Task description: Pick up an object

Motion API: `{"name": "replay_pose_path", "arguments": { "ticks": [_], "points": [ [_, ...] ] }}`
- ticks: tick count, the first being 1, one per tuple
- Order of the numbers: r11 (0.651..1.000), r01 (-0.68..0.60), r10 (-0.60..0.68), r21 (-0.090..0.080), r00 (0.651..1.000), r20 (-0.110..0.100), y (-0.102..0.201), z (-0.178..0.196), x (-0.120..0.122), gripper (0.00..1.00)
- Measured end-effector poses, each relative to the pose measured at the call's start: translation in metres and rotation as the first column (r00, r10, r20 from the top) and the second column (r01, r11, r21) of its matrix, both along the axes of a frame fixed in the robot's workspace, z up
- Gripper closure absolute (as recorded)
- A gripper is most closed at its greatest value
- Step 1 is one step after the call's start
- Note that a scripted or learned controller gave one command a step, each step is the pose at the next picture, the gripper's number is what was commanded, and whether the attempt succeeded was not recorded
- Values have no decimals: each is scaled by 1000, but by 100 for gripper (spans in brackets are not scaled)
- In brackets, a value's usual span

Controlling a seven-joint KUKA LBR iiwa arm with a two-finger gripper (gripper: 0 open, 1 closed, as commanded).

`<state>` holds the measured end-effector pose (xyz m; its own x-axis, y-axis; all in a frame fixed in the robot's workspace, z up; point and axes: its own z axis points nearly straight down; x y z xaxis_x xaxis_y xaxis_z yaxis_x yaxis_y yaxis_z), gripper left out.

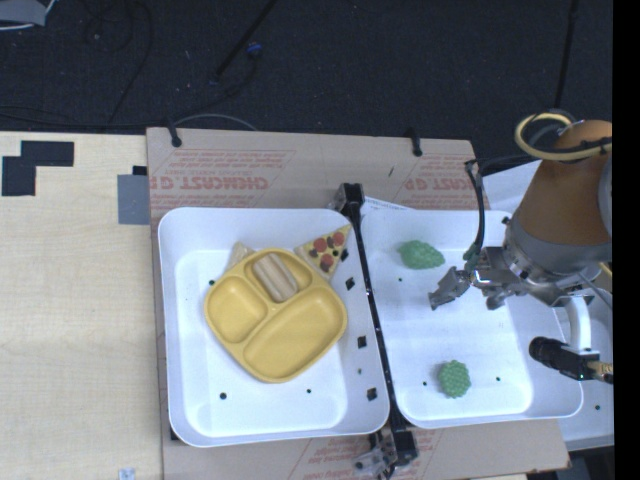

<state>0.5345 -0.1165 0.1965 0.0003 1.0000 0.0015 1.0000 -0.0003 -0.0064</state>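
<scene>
near green lump (454,378): low in right bin (560,403), sitting free with bare floor all round. I judge this the easiest pick.
yellow tray (275,323): left bin (185,268), three compartments, tilted diagonally. A tan piece (272,274) lies in its upper compartment. Too wide for a pinch, I'd skip it.
pizza slice (326,249): just past the tray's upper right rim, near the divider (362,288) between the bins. Flat and tight to the wall, so I judge it a poor target.
tool (470,290): over the right bin, mid-height, fingers spread, nothing between them. One fingertip (443,294) points toward the divider.
arm (565,203): comes in from the right, orange band above the wrist.
far green lump (421,255): upper part of right bin, just beyond the tool, apart from it. Nearest target to where I sit now.
step: I read this as pre-grasp, nothing picked yet.
how: I'd go for the far lump. Centre the fingers over it, straddle it across its narrow side, then drop straight down until the tips are nearly on the floor before closing.
risk: lump looks soft and low. Closing too high will likely slide off the top, and an off-centre approach could nudge it toward the divider.
check: lift slowly and confirm green between the fingers before calling it held.
</scene>
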Motion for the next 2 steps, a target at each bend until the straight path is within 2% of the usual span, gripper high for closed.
{"name": "replay_pose_path", "arguments": {
  "ticks": [1,2],
  "points": [
    [1000,0,0,0,1000,-1,-1,-44,3,0],
    [1000,0,0,1,1000,-1,-4,-107,-1,0]
  ]
}}
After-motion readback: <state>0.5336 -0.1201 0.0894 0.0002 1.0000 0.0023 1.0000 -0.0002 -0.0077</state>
